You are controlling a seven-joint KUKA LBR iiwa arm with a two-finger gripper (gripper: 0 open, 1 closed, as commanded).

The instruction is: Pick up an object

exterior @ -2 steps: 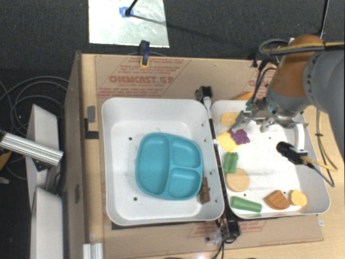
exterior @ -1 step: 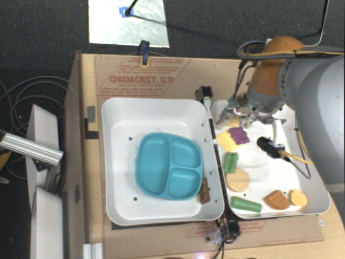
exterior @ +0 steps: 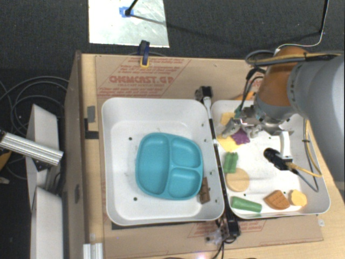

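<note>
Purple toy piece (exterior: 240, 136) lies near the right bin's (exterior: 318, 196) far-left corner, beside a yellow piece (exterior: 227, 143). Gripper (exterior: 237, 127) sits directly over it; finger state cannot be determined. Advice: descend straight and centre on purple, avoiding yellow. Arm (exterior: 302, 90) enters over the bin's far edge, wrist pitched down.

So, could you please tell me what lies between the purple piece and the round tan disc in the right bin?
In the camera view, a small green piece lies between the purple piece and the round tan disc, standing just above the disc.
</note>
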